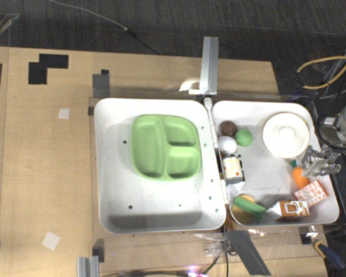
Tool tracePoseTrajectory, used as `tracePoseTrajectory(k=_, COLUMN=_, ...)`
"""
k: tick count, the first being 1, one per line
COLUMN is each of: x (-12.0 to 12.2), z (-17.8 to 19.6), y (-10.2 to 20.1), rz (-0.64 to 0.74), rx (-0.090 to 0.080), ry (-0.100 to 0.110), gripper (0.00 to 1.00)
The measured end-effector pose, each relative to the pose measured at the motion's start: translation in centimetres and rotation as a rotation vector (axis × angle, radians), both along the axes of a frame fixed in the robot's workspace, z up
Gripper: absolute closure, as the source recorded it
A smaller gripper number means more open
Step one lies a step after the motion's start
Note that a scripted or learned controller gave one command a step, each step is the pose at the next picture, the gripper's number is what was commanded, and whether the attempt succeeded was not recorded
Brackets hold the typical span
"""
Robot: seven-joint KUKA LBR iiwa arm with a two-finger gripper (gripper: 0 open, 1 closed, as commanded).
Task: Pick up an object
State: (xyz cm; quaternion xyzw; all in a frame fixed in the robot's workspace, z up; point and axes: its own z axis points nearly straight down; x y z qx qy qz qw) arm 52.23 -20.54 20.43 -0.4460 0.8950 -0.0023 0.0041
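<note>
My gripper [321, 164] hangs over the right side of the right bin [259, 180], reaching in from the right edge. Just below and left of it sits a small orange ball [299, 178], partly covered by the gripper. A red-and-white packet [312, 193] lies right below it, beside an orange-brown carton [292, 209]. Nothing shows held in the gripper. A white round bowl [285, 134] stands above and left of the gripper.
Along the right bin's left side lie a brown ball [228, 128], a green ball [244, 137], a white ball [227, 145], a small white-and-brown box [232, 168] and a green vegetable [249, 206]. The left bin [112, 201] holds a green divided plate [164, 146].
</note>
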Motion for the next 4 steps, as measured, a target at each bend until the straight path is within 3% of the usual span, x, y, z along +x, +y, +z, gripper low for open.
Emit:
tracePoseTrajectory(k=1, x=2.8, z=-10.4, y=-0.1, rz=-0.026, rx=-0.003, ry=-0.007, gripper=1.0)
tracePoseTrajectory(k=2, x=2.7, z=-10.5, y=0.0, rz=-0.026, rx=-0.001, ry=-0.005, gripper=0.0)
tracePoseTrajectory(k=3, x=-1.5, z=-11.2, y=0.1, rz=-0.103, rx=-0.001, ry=-0.014, gripper=0.0)
tracePoseTrajectory(k=4, x=-2.3, z=-11.2, y=0.4, rz=-0.173, rx=-0.003, ry=-0.017, gripper=0.0)
